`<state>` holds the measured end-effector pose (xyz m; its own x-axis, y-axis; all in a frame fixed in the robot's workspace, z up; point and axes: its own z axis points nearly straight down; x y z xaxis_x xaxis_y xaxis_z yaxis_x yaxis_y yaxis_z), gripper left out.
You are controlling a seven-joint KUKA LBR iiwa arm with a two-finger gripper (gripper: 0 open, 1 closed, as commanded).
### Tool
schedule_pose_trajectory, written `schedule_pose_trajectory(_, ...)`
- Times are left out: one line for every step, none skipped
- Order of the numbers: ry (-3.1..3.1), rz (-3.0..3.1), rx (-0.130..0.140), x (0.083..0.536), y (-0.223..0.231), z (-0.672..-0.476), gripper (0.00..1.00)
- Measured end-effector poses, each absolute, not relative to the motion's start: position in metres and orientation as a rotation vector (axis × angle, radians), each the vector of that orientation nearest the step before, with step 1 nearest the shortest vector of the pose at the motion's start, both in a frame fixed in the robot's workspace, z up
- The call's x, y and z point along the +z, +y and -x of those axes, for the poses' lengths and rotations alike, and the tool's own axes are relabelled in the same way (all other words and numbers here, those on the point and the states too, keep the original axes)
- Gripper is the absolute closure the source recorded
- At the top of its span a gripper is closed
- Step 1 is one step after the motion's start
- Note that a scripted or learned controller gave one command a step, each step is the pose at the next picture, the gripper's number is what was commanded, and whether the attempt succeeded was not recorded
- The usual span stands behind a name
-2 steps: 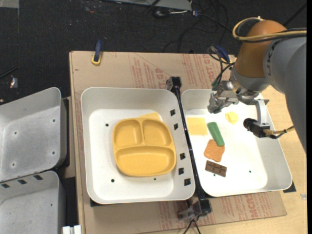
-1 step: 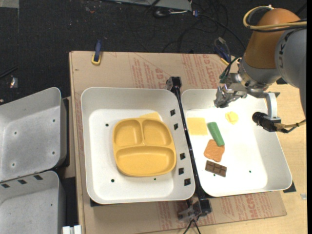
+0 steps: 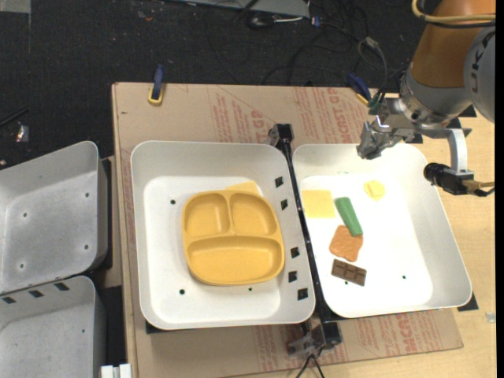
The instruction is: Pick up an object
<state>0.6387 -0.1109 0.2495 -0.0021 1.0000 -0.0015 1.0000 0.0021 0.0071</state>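
The claw [image 3: 376,142] hangs over the right bin's [image 3: 441,235] far rim, grip state unclear. Best to centre over the green block [image 3: 349,216], then descend straight.

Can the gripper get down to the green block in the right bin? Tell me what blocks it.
Probably yes. The gripper hangs over the right bin's far edge, and the green block lies uncovered. Its lower end touches the orange piece, which could crowd a finger.

Dark speckled floor [image 3: 71,46] (cables [image 3: 331,61] strewn) behind bench.
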Motion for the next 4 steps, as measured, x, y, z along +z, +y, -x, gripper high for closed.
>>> schedule_pose_trajectory(2.228, -2.217, 0.000, 0.254, -0.072, -0.608, 1.00)
schedule_pose_trajectory(2.231, -2.217, -0.002, 0.239, -0.028, -0.587, 1.00)
schedule_pose_trajectory(2.232, -2.215, 0.000, 0.247, 0.018, -0.560, 1.00)
schedule_pose_trajectory(2.234, -2.215, -0.003, 0.234, 0.069, -0.527, 1.00)
